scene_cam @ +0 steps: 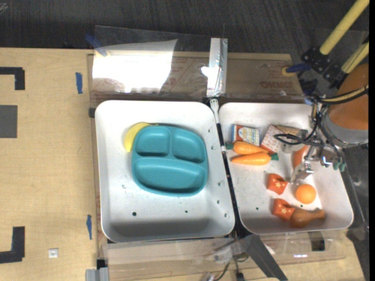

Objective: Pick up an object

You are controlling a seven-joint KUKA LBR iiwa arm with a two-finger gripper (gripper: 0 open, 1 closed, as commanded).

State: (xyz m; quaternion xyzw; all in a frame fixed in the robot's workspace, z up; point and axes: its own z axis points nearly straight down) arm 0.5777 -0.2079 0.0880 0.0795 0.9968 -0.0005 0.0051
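The right bin (258, 224) holds several toy foods. Two orange carrots (251, 154) lie side by side near its left wall. Behind them stand a small printed carton (246, 134) and a tan box (274, 138). A red piece (276, 184) and another red piece (282, 209) lie toward the front. An orange ball (304, 193) rests beside a brown piece (308, 216). My gripper (306, 167) hangs low over the bin's right half, just above the orange ball. It partly covers a red object (299, 156).
The left bin (111, 215) carries a teal divided plate (170, 158) with a yellow object (133, 133) sticking out from under its back left corner. A clear plastic sheet (146, 63) lies behind the bins. Yellow rods (345, 22) and cables crowd the upper right.
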